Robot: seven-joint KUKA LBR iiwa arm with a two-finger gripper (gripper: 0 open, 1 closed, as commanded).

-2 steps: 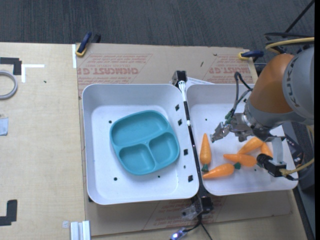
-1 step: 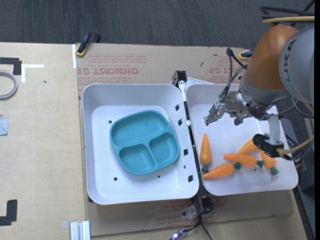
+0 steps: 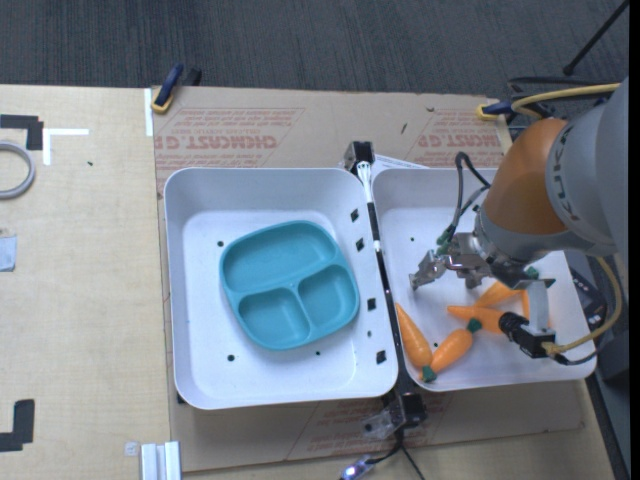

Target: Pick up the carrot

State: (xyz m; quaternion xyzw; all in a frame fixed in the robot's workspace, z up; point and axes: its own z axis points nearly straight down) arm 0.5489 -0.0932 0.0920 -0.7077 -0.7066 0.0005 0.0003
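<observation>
A: Carrot candidate: the one lying along the left wall of the right bin, near the front corner, green end toward the front. More carrots close by on the bin floor.

B: Count?

A: Four that I can make out. One by the left wall, one angled just beside it with its green end at the front, one lying across the middle, one partly under the arm's wrist. The last two overlap, so the count is a judgement.

B: Hand state?

A: Hand hangs over the middle of the right bin, fingers spread, nothing between them. It sits above and behind the carrots, apart from all of them.

B: So the step is approach. How to do it right?

A: Pick a carrot with bare floor on both flanks. The one against the wall is bad; a finger likely can't get between it and the wall. The angled one near the front looks best. Turn the wrist so the fingers straddle it across its width, not along it. Come straight down at the thick middle, not the taper, or it may squirt out on closing.

B: Other items?

A: Two white bins side by side on the desk. Left bin holds one teal divided plate, three compartments. One arm, one hand.
</observation>
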